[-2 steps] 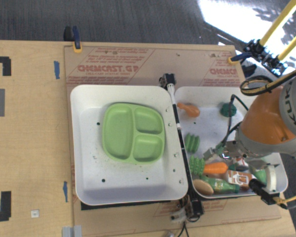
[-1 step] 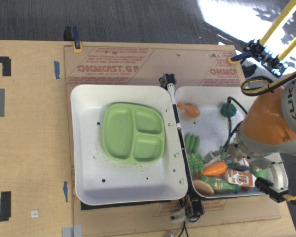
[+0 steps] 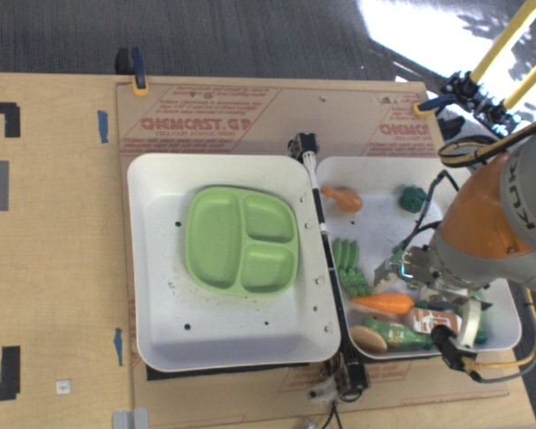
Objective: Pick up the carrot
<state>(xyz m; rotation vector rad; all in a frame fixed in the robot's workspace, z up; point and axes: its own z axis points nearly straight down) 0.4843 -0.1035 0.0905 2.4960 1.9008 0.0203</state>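
Note:
The carrot is orange and tapered. It lies on its side in the front part of the right bin, with its tip pointing left. My gripper hangs low over the bin, right at the carrot's thick right end. The wrist body with its orange band hides the fingers. From this angle I cannot tell whether the carrot is between them or just beside them.
A green pea pod lies just left of the gripper. An orange-brown food piece and a dark green item sit at the back. A tan piece and a green packet lie in front of the carrot. The left bin holds a green divided plate.

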